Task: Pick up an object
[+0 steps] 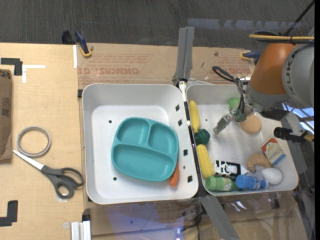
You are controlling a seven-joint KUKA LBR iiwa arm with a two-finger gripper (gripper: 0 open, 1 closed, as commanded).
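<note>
My gripper [226, 122] hangs over the upper middle of the right bin [218, 96], above bare bin floor. A peach-coloured ball [251, 124] lies just to its right and a green ball [234, 103] just behind it. To its left a yellow corn cob [194, 115] and a dark green piece [202, 136] lie along the bin's left wall. Nothing shows in the gripper's grasp. The grey arm with its orange band [270, 69] covers the bin's far right corner.
The right bin's front holds a second corn cob [204, 160], a black-and-white item [227, 168], a green bottle [220, 184], a blue bottle [248, 182], a white egg [272, 175], a croissant [258, 160] and a small carton [272, 150]. The left bin [95, 134] holds a teal plate [146, 149] and a carrot [174, 176].
</note>
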